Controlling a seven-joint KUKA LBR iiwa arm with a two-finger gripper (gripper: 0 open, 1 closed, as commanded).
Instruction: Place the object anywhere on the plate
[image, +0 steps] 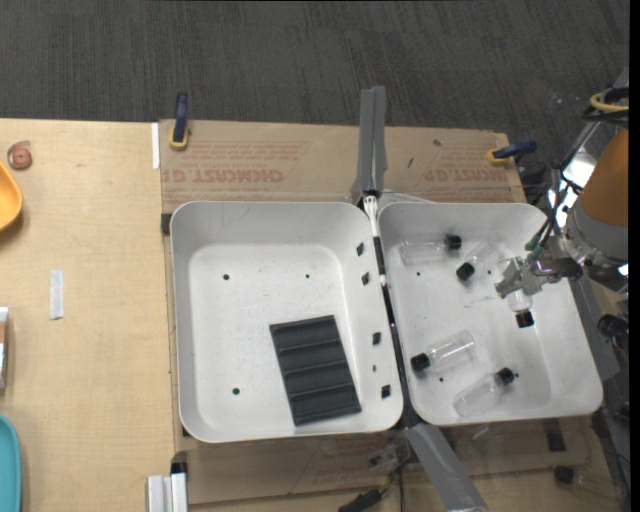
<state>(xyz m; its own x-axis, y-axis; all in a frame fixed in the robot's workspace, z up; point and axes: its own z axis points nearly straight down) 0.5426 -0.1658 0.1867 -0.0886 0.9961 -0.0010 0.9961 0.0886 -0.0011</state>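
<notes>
Claw (522, 283), grip state unclear, hovers over right bin (560, 400) with five clear bottles; left bin (200, 400) holds one dark plate (315, 368).

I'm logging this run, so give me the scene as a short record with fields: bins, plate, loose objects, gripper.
left bin: holds the dark ridged plate, lying flat toward its front
right bin: holds several clear bottles with black caps, such as one bottle near the divider
gripper: over the right bin, near its right side
grip: cannot tell
on plate: nothing yet
</notes>
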